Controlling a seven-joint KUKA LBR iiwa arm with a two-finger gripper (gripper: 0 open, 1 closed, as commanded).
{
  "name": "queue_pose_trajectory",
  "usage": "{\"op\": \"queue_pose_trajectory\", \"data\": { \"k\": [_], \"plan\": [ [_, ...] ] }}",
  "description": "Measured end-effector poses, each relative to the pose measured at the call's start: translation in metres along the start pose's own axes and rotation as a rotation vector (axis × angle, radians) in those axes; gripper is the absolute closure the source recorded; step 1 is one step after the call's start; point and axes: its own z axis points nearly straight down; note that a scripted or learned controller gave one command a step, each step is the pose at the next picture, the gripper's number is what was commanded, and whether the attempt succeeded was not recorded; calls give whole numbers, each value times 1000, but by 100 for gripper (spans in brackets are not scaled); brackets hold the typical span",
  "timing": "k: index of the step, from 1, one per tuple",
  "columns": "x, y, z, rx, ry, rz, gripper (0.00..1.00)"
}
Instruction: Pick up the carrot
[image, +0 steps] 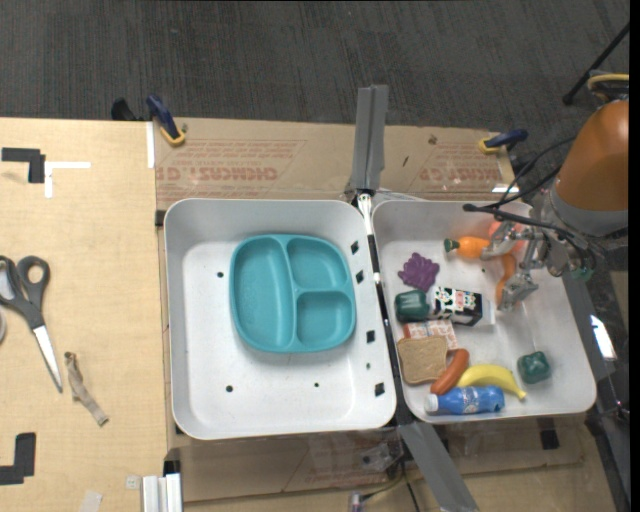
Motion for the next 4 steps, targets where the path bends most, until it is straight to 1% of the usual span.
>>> {"op": "queue_pose_trajectory", "data": {
  "k": [1,2,3,4],
  "plan": [
    [-29,49,1,-4,4,-554,0],
    [-31,49,-11,-2,-4,-552,100],
    [-31,49,-11,-1,-4,-551,0],
    [-32,70,1,-3,13,-490,0]
  ]
}}
